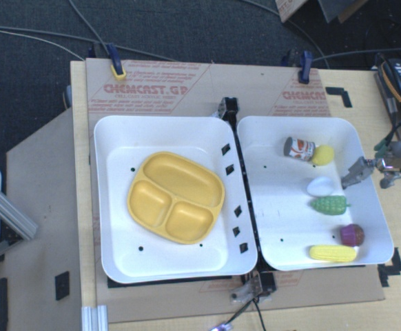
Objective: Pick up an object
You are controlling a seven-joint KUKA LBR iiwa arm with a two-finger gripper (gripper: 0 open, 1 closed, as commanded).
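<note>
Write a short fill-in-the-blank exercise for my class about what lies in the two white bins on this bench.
1. The yellow divided plate lies in the ____ bin.
2. The green object lies in the ____ bin.
3. The corn cob is coloured ____.
4. The small can lies beside a ____ object.

Missing words: left; right; yellow; yellow

Toy foods (330, 205) in right bin (276, 254)
</note>
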